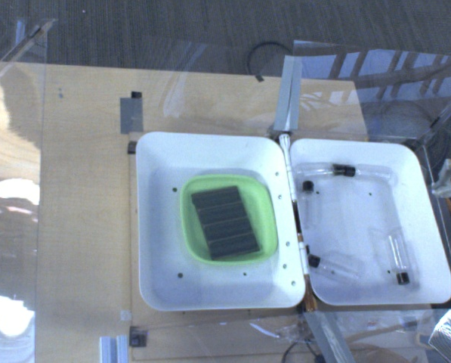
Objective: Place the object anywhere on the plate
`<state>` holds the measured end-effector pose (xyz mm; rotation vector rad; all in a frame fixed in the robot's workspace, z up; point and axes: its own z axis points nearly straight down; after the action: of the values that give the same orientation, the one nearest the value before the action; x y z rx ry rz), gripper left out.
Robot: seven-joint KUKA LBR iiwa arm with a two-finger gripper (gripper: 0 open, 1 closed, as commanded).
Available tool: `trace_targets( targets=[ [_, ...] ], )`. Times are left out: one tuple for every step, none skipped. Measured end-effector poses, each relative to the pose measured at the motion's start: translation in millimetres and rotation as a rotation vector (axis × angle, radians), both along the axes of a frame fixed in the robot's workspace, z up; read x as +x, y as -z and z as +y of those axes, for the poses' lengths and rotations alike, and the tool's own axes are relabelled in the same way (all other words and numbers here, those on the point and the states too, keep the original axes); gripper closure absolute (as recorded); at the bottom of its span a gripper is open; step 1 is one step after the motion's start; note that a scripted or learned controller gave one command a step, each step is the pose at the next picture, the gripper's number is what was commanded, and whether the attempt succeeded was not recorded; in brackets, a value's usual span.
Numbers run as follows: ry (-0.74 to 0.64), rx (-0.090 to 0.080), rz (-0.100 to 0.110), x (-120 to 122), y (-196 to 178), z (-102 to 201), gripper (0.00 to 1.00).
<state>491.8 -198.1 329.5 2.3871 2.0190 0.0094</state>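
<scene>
From the overhead camera view you see the two white bins side by side on the pale wooden surface (81, 225). In the left bin (157, 278) a green plate (191, 229) sits roughly in the middle. The object (225, 223), a dark grey ridged block, lies flat on the plate, turned a little off square and inside the plate's rim on all sides.

In the right bin (429, 225) you can make out clear tubes with black caps. One tube (332, 171) lies near the far wall, another (397, 255) stands toward the near right corner, and a third (335, 265) lies near the left wall. They are faint against the white, so there may be more. A grey metal bar (288, 97) runs back from where the bins meet.
</scene>
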Motion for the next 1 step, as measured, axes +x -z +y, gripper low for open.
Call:
trace_targets(
  targets=[
    [0.000,0.000,0.000,0.0,0.1,0.0,0.00]
  ],
)
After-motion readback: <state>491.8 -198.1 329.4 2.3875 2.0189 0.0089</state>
